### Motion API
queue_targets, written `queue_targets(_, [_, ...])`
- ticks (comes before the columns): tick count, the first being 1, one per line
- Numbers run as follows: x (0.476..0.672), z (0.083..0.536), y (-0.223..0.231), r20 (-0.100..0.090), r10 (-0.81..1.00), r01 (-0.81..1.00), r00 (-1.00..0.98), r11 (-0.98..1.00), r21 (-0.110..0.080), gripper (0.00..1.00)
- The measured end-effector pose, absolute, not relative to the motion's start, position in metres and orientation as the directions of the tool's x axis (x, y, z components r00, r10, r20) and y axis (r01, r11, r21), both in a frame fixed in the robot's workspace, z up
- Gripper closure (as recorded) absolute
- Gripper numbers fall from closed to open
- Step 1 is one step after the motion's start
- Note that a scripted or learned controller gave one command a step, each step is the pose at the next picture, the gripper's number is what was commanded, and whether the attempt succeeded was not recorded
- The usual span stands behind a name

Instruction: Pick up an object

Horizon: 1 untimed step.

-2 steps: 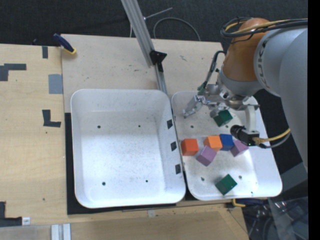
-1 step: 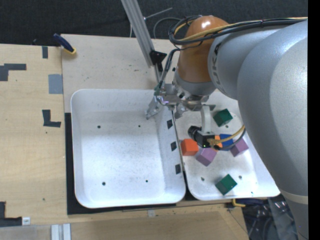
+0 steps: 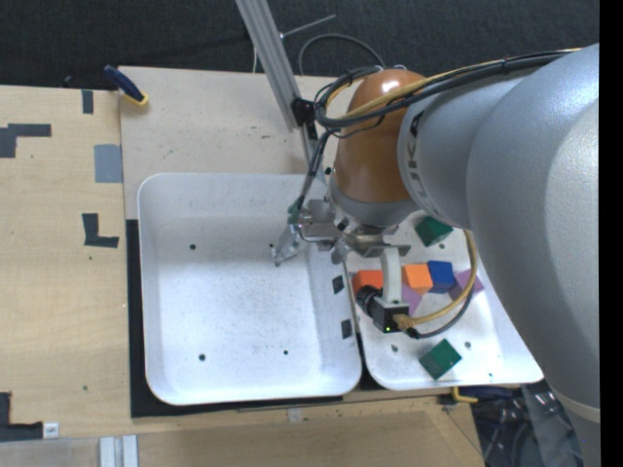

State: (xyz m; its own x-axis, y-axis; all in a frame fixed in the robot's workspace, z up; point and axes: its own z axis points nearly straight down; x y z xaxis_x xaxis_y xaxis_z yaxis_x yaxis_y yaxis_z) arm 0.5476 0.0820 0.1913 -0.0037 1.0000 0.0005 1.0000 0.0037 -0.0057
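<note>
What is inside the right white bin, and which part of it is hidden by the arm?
In the right bin lie two green blocks, an orange block, a blue block and a purple piece. The arm covers its upper right part.

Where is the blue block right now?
The blue block sits in the right bin, right beside the orange block and just under the big grey arm.
</note>
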Motion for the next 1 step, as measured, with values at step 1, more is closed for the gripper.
queue_targets(1, [0.5491,0.2009,0.0804,0.000,1.000,1.000,-0.002,0.002,-0.005,1.00])
